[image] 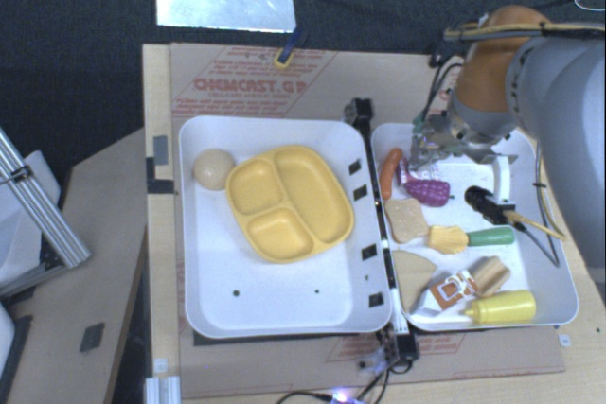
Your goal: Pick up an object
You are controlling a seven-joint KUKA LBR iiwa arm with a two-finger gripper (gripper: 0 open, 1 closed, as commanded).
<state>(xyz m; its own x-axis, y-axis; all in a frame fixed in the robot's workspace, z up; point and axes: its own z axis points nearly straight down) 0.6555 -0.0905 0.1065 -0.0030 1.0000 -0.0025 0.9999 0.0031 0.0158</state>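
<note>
Mustard bottle [499,307] at bin rim [568,309].

You can't read the end effector [423,154]: its fingertips blur into the purple grapes [428,193]; the arm [559,99] runs off the right edge.

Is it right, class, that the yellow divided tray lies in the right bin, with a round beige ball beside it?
Not quite. The camera view shows the yellow divided tray in the left bin, not the right one. The round beige ball does lie beside it, in the same bin.
</note>
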